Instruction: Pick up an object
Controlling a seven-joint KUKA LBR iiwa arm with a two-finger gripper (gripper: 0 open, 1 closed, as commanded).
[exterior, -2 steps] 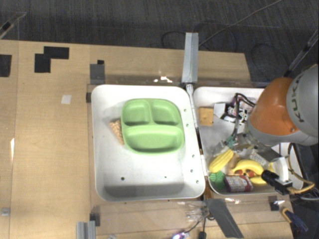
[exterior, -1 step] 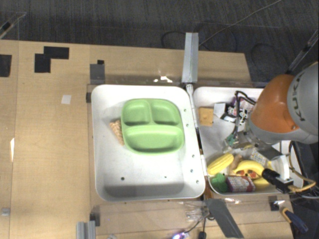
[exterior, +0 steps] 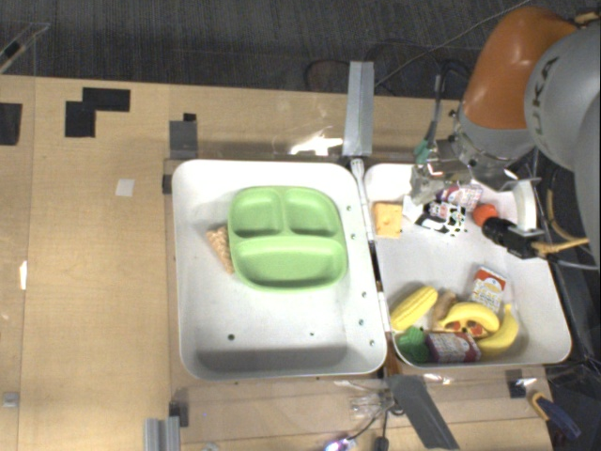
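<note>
From my station I see the gripper (exterior: 424, 194) hanging low over the far end of the right bin (exterior: 441, 261), the arm reaching in from the right, and I cannot tell whether it is open or closed, or whether anything is in its grasp. Just beside it, toward the right, lies a small black-and-white patterned box (exterior: 445, 214), with an orange-red piece (exterior: 484, 214) close by. On the gripper's other side, against the bin's left wall, sits a yellow-orange block (exterior: 388, 219). At the near end of that bin there is a cluster: a toy corn cob (exterior: 414, 306), a banana (exterior: 490, 327), a small red-and-white carton (exterior: 488, 287) and a dark packet (exterior: 451, 347), all touching or nearly so. The left bin (exterior: 192, 280) carries a green divided plate (exterior: 286, 236), and a tan crumbly piece (exterior: 219, 247) lies against the plate's left edge.
</note>
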